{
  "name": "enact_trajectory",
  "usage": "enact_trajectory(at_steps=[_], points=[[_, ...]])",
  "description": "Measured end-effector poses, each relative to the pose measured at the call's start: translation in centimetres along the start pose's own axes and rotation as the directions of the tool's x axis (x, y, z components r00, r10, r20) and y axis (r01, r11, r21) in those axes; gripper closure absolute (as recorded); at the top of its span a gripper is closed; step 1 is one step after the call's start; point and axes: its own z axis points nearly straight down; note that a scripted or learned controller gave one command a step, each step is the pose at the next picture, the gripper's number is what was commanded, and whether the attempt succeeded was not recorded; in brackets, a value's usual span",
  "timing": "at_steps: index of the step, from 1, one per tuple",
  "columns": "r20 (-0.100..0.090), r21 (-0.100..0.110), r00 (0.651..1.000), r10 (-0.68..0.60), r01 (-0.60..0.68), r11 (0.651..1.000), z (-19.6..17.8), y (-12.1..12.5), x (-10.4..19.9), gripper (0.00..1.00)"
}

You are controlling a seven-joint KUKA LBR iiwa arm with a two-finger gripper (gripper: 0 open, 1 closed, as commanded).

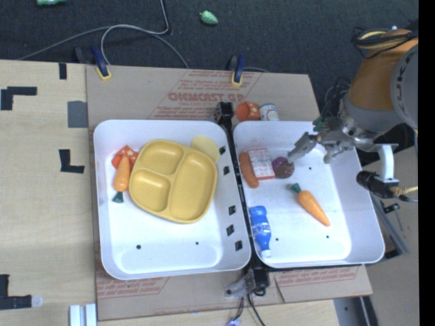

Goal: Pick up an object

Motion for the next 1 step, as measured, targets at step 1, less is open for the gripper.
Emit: enact_trajectory(at_steps=[1], points=[[0.0,-0.008,1.0,-0.002,0.002,1.0,10.12,2.58,0.54,0.0]])
